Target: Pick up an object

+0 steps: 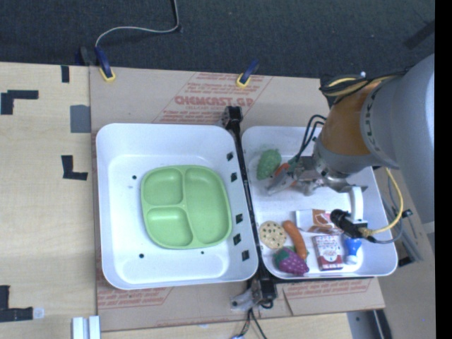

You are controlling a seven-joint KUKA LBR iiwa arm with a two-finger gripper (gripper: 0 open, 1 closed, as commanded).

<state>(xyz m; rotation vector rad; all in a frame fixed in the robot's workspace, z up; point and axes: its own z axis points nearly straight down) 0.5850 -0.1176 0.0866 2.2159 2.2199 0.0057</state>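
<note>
My gripper (277, 181) reaches down into the right bin (381, 263), low over its upper left part. Its tips sit just right of and below a green leafy toy (268, 162), with a small orange piece (283, 167) beside them. I cannot tell whether anything is between the fingers. Lower in the same bin lie a round cookie (270, 234), an orange carrot (295, 238), a bunch of purple grapes (292, 261), a red-and-white packet (327, 251), a white-and-brown packet (318, 219) and a small blue item (352, 248).
The left bin (116, 161) holds a light green divided plate (186, 205). A black divider with clips (242, 189) separates the two bins. The grey arm with its orange band (346, 122) and yellow cable covers the right bin's upper right.
</note>
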